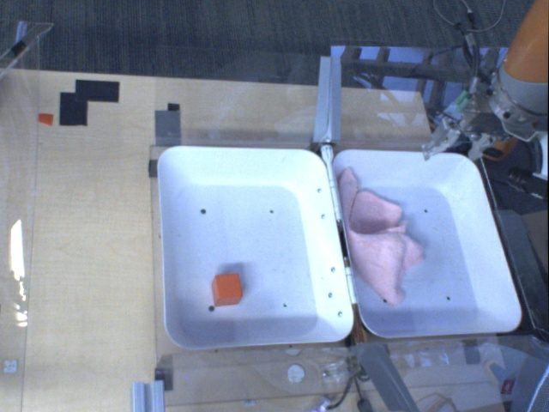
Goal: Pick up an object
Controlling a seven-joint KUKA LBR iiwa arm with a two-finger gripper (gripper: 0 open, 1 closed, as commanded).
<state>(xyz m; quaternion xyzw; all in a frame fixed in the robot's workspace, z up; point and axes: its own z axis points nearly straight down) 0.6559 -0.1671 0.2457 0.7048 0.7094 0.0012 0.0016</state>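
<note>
Two white bins [257, 166] side by side on a wooden bench [86, 230].

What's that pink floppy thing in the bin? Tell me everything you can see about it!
It is a soft pink cloth, crumpled and folded over itself, so it looks lumpy with creases and overlapping flaps. It looks like light fabric, pale rose all over, with no pattern. It lies flat in the shallow white bin on the right, on that bin's left side, with its top corner running up against the wall next to the other bin. Only the bin touches it. The claw sits apart, by the bin's far right corner.
</note>
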